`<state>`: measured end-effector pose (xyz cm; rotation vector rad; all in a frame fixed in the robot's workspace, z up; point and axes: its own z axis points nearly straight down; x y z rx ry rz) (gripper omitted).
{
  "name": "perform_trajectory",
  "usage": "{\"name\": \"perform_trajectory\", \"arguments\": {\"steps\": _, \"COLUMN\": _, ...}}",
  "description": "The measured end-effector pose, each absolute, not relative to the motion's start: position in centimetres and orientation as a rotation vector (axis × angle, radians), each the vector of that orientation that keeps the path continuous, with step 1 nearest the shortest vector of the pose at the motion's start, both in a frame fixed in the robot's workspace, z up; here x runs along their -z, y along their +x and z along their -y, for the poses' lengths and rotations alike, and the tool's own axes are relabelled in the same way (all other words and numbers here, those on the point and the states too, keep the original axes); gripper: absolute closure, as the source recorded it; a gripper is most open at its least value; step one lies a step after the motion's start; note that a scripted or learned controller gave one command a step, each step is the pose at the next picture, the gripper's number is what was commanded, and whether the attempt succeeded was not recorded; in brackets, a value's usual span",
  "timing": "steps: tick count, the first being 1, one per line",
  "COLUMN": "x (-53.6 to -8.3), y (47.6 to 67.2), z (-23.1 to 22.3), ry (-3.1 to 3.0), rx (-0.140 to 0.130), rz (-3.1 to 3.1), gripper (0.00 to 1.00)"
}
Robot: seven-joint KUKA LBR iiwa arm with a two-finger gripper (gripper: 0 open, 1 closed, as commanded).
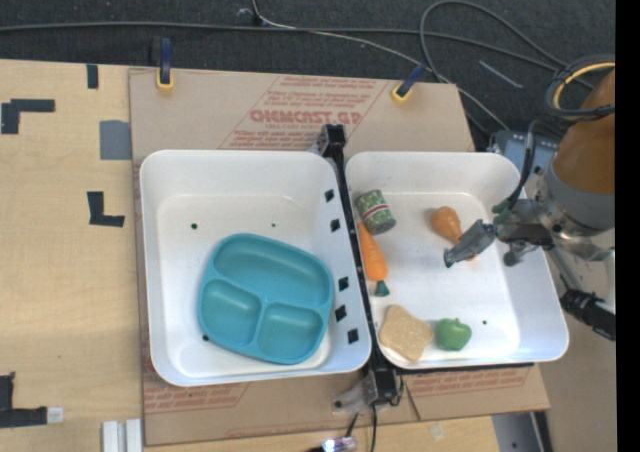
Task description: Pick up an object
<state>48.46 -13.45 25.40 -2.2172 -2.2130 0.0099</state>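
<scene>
While the grey arm [585, 175] reaches in over the right white bin [500, 172], its tool [490, 242] hangs above that bin's right half, just right of a small orange piece [446, 221]. Its two dark fingers [466, 247] stand apart, with nothing between them.

Taking the right bin as the landmark: a green-and-white can [375, 210] lies on its side near the bin's left wall, toward the back. Just in front of the can, a carrot [372, 257] lies along that same wall, its green tip pointing to the front. At the bin's front edge, a tan sponge-like block [404, 333] sits beside a small green pepper [453, 334], the two nearly touching.

To the left of the right bin, sharing a black divider [345, 240], stands the left white bin [170, 180]. A blue divided plate [265, 298] rests inside it. Both bins sit on a cardboard sheet [290, 110] on the surface [60, 270].
</scene>
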Motion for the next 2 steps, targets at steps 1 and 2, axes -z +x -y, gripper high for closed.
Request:
{"name": "perform_trajectory", "arguments": {"steps": 1, "x": -25.8, "y": 48.7, "z": 13.4, "ry": -2.219, "rx": -0.002, "rz": 2.222, "gripper": 0.0}}
{"name": "perform_trajectory", "arguments": {"steps": 2, "x": -19.7, "y": 48.6, "z": 12.6, "ry": -2.216, "rx": -0.007, "rz": 2.218, "gripper": 0.0}}
